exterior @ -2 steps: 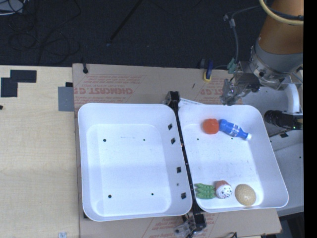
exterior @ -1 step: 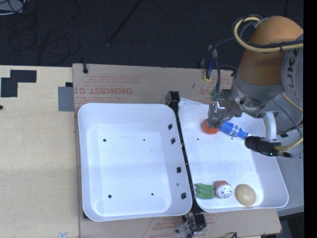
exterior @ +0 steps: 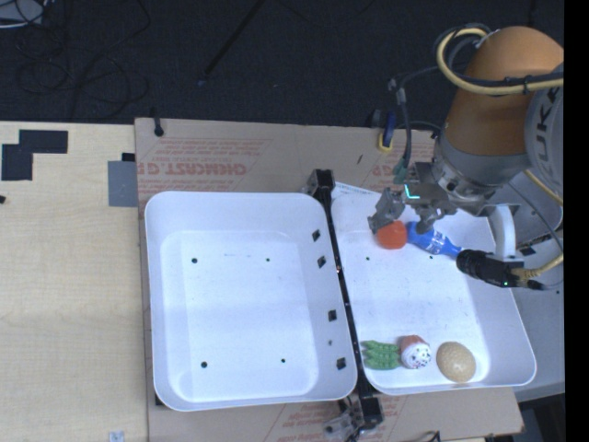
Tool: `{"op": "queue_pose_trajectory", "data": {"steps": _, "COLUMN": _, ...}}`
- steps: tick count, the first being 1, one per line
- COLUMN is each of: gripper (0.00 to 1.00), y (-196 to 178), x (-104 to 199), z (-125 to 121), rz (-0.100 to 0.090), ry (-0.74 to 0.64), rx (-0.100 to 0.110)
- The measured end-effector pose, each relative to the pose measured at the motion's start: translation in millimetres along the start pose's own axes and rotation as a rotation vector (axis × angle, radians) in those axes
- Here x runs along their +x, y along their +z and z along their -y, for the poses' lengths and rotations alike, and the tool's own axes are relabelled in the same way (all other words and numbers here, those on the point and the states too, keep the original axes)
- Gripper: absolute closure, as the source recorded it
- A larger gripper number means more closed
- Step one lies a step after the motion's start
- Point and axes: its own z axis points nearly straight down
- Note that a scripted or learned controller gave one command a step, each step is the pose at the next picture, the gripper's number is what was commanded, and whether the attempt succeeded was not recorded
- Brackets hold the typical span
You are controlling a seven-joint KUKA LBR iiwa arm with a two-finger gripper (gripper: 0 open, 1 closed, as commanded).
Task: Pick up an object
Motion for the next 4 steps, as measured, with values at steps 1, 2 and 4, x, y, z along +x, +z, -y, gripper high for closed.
{"op": "queue_pose_trajectory", "data": {"steps": 1, "gripper": 1.0, "y": -10, "x": -1, "z": 0, "rz": 0.0, "ry": 0.0, "rx": 0.002}}
{"op": "queue_pose_trajectory", "data": {"steps": 2, "gripper": 1.0, "y": -59, "x": 23, "z": 11, "rz": -0.001, "ry": -0.006, "rx": -0.006}}
{"op": "queue_pose_trajectory", "data": {"steps": 4, "gripper": 1.0, "y": -66, "x": 21, "z": 10, "rz": 0.0, "ry": -0.007, "rx": 0.0}}
